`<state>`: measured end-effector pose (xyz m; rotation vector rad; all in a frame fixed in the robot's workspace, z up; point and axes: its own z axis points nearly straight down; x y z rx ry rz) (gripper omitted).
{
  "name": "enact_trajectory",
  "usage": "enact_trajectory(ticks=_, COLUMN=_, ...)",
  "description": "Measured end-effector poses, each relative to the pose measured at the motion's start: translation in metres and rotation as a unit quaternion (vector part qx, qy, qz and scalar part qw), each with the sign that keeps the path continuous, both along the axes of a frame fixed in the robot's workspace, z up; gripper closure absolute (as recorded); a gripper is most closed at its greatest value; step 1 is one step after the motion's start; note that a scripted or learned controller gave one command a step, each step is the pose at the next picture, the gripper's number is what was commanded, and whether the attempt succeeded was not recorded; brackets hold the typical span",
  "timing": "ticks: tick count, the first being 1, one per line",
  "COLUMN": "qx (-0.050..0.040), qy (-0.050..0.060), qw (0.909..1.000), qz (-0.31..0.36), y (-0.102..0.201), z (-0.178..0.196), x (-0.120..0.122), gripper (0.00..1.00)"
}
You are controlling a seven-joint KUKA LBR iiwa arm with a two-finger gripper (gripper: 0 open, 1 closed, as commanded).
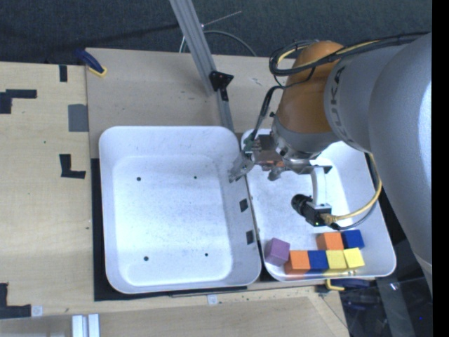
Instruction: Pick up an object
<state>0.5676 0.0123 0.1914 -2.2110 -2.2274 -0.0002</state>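
No legible text, labels or numbers anywhere.

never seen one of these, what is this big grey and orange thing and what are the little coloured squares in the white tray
The big grey and orange thing is a robot arm. It reaches in from the right, and its job is to pick up an object. The one camera sits above the bench and looks down at a slant.

On the wooden bench lie two shallow white bins side by side. At the arm's tip is a gripper, a two-finger claw, over the rim where the left bin and right bin meet. I cannot tell whether it is open or shut, and I see nothing in it.

The coloured squares are small blocks, bunched at the near end of the right bin: a purple block a little apart, then orange, blue and yellow blocks packed together.
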Motion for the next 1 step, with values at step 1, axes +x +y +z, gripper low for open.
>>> enact_trajectory(ticks=1, qx=-0.002, qy=0.0, qw=1.0, qz=-0.003, y=0.0573, z=0.0003, x=0.0802, gripper=0.0)
